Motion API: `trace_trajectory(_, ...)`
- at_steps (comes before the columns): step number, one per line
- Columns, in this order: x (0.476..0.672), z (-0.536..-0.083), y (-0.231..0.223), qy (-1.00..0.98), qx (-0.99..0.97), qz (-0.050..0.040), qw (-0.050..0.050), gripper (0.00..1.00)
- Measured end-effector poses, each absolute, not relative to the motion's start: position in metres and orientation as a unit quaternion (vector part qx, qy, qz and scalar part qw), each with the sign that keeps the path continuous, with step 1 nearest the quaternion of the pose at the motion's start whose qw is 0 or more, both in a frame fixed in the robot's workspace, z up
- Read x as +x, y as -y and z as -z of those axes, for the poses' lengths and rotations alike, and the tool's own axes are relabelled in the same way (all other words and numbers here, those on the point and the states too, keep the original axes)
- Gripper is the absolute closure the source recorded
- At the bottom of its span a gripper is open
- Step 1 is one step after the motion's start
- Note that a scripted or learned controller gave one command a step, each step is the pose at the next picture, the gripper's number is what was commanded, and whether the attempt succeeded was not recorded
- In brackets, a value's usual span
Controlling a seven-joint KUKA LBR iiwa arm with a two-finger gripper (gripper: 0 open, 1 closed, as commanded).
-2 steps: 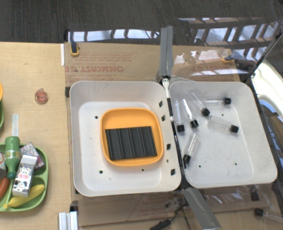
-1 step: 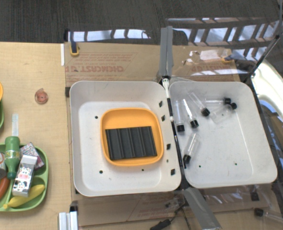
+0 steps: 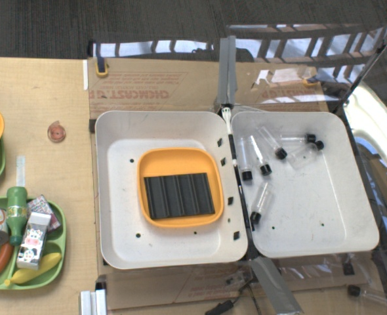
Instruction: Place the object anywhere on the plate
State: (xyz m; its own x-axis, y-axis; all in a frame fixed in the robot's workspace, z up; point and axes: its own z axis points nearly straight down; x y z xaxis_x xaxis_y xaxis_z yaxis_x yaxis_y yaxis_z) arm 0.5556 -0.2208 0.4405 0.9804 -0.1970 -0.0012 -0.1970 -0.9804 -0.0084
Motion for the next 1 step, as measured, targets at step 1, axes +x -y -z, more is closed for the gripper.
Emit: trace_trajectory(1, 0.4982, -0.4396, 0.2216, -0.100, -0.995, 0.0004, 0.005, 0.00)
